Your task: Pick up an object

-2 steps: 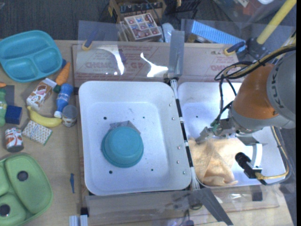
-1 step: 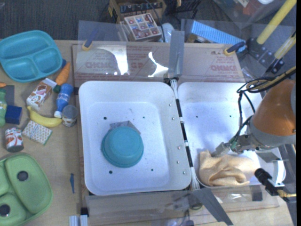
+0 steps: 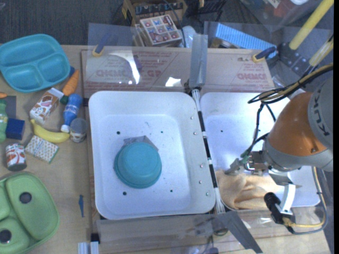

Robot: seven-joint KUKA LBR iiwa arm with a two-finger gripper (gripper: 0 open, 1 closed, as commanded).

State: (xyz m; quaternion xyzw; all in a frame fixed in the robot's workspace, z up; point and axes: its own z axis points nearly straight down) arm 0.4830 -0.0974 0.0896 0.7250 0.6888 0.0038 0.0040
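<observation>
tan cloth (image 3: 244, 190), just under end effector (image 3: 237, 166)

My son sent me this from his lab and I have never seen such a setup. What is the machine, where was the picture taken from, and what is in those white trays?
The picture comes from one camera fixed above the bench, looking down at a slant. The grey and orange machine is a robot arm reaching in from the right; a program steers it to pick things up. Its tool is low in the right bin, just above a crumpled beige cloth. Whether it has hold of the cloth cannot be told from here. The left bin holds an upside-down teal bowl lying on a grey scrap. Spare items lie on the bench to the left: a banana, a teal divided tray and a green tray.
</observation>
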